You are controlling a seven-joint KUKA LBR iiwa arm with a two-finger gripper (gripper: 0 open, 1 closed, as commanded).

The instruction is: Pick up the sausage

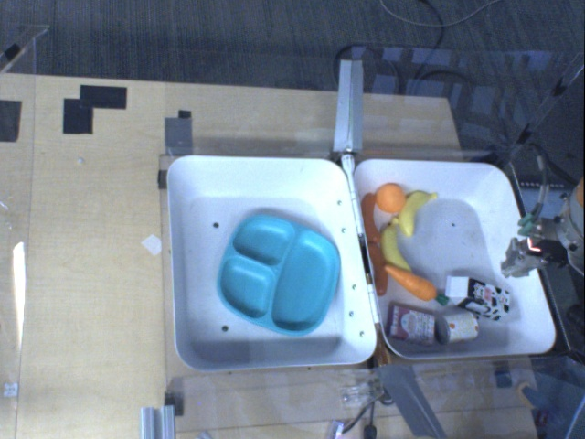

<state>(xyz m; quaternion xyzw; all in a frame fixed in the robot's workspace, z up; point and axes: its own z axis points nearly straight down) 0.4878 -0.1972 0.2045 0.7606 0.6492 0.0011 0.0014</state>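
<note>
Along the right bin's left wall lies the sausage, beside the banana and carrot. My tool sits at the right rim, probably; grip state unclear. Approach lengthwise, clear of wall.

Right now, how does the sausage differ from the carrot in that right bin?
The sausage is reddish brown; the carrot is bright orange. The sausage is an even, blunt-ended tube, while the carrot tapers toward one end. The sausage lies along the bin's left wall, running top to bottom in the view; the carrot lies slanted, nearer the bin's middle. The sausage looks longer. Both are slim and lie flat beside the banana.
</note>
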